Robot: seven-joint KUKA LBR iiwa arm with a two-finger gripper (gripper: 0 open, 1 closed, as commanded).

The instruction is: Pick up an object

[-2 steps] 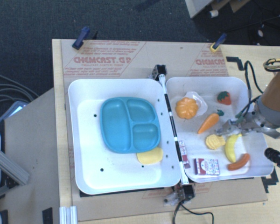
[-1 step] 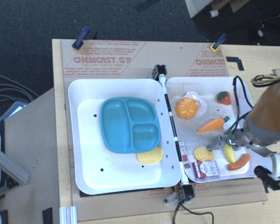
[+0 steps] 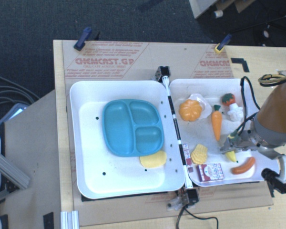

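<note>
Lying closest to the near rim of the right bin [image 3: 205,83], a red and white packet [image 3: 210,171] is resting flat; its label is too small to read. Just to its right, an orange-red sausage [image 3: 243,166] is lying at a slant near the bin's near right corner. Between the two and a little farther in, a small yellow piece [image 3: 231,157] is sitting right under the gripper [image 3: 230,146], which is hanging low over this part of the bin. Whether the gripper is parted or closed on anything cannot be told from this angle, and nothing is visibly raised off the bin floor.

Left of the gripper, a yellow corn piece [image 3: 199,153] is lying near the bin's left wall. A carrot [image 3: 216,123] is lying lengthwise just beyond the gripper, with its green top pointing toward the far rim. An orange pumpkin-like fruit [image 3: 190,110] is sitting left of the carrot, and a small red fruit [image 3: 228,99] and a white lump [image 3: 235,112] are sitting to its right, toward the far right corner.

The grey and orange arm [image 3: 275,114] is reaching in over the right rim.

In the left bin [image 3: 86,128], a blue divided plate [image 3: 132,127] is lying in the middle, with a pale yellow item [image 3: 153,160] touching its near edge.

Both bins are sitting on a brown board [image 3: 109,56] printed with "CHEMCAST GP" in red, repeated behind each bin. A blue clamp [image 3: 82,38] and a yellow and blue clamp [image 3: 223,43] are gripping its far edge.
</note>
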